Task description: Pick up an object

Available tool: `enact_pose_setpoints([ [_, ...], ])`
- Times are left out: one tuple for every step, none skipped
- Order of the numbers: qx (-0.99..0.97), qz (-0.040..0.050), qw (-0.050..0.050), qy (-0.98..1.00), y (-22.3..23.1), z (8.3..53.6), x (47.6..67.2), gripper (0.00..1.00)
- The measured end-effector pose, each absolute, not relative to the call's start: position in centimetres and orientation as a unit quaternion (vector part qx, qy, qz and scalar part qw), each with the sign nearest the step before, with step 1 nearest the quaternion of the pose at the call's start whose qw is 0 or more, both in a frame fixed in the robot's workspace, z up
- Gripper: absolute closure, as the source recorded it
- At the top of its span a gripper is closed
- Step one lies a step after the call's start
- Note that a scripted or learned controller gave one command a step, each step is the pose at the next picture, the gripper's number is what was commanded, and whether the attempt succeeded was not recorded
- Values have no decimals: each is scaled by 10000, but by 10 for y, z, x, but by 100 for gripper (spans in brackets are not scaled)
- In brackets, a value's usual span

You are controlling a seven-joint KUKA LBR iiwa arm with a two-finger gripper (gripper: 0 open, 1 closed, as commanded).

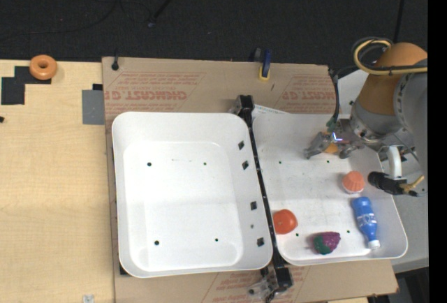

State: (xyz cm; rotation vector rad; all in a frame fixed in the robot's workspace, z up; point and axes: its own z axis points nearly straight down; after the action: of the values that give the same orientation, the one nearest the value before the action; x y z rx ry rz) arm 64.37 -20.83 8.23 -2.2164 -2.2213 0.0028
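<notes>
My gripper (320, 150) hangs over the far part of the right bin (300, 128), at the end of the grey arm with its orange band (391, 82). Its fingers stand open with nothing between them. An orange ball (353, 181) lies just to the right of and nearer than the gripper, apart from it. A blue bottle (365, 222) lies near the bin's right wall. A purple and green object (325, 242) and a red-orange object (284, 221) rest near the bin's front edge.
The left bin (126, 155) sits beside the right one, with a black divider (253, 176) between them. An orange ring (43, 67) lies on the wooden bench at far left. A blue clamp (265, 64) stands at the cardboard's back edge.
</notes>
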Motion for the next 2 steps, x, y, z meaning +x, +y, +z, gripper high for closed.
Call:
enact_pose_setpoints([
  [-7065, 25, 24, -7077, -210, 97, 642, 100],
  [-7076, 11, 30, -7066, -213, 87, 574, 100],
])
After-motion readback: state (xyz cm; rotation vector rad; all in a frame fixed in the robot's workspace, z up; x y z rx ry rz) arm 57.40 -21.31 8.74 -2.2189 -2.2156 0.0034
